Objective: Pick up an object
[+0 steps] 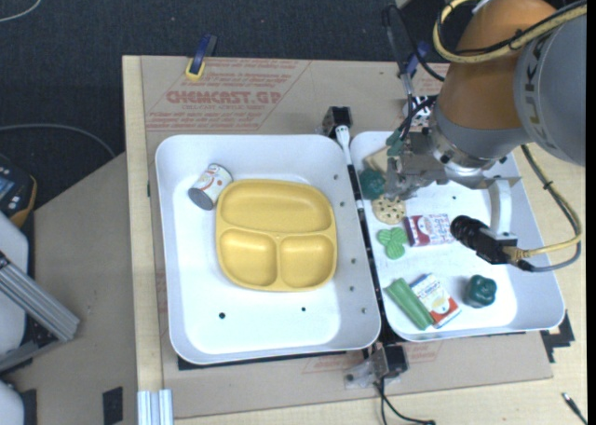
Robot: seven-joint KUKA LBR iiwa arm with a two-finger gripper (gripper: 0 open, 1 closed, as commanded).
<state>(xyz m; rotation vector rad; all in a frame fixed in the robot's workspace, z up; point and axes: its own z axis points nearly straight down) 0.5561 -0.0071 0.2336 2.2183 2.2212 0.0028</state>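
Two bins on tabletop [233, 97]. Right bin [540, 307], near edge: green block [404, 302], small box [435, 296], dark green knob [481, 291]. Mid: green clover [392, 242], red-white packet [428, 228]. Far-left corner: pincer [395, 171] low over cookie [388, 208]; grip can't tell. Left bin [182, 227]: yellow tray [276, 232], cup [210, 185] at far-left.

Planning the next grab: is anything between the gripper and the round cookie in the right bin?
Nothing visible. The gripper hangs just above the cookie; the green clover-shaped toy lies beside it, nearer the camera, not in between.
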